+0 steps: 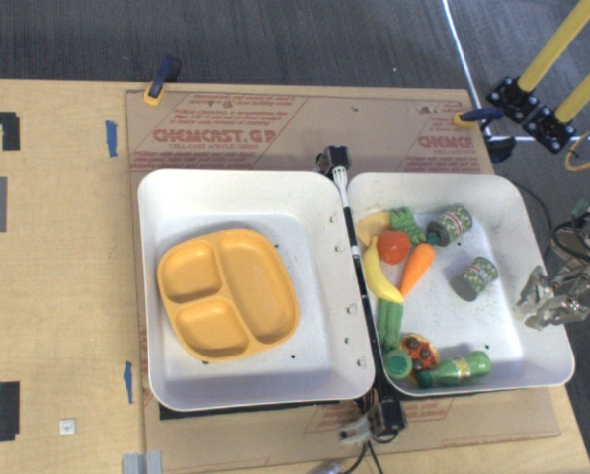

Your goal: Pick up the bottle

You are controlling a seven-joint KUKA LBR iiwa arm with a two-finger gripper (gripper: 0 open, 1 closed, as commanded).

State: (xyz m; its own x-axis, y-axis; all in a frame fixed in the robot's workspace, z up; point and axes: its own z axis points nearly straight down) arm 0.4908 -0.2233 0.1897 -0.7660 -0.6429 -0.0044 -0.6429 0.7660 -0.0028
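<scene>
A: Where was the bottle (460, 368)?

B: It lay on its side along the near wall of the right bin (540, 265), just beside a small green item (400, 366).

A: And the gripper (549, 299)?

B: It sat at that bin's right rim, well apart from the bottle. Finger state could not be determined.

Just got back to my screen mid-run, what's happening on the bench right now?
Nothing is held yet. The gripper sits at the right edge of the right bin, over its rim. The green bottle lies on its side near that bin's front wall, next to a small green and orange toy. Also in that bin are a banana, a carrot and two small cans. The left bin holds a yellow divided plate.
</scene>
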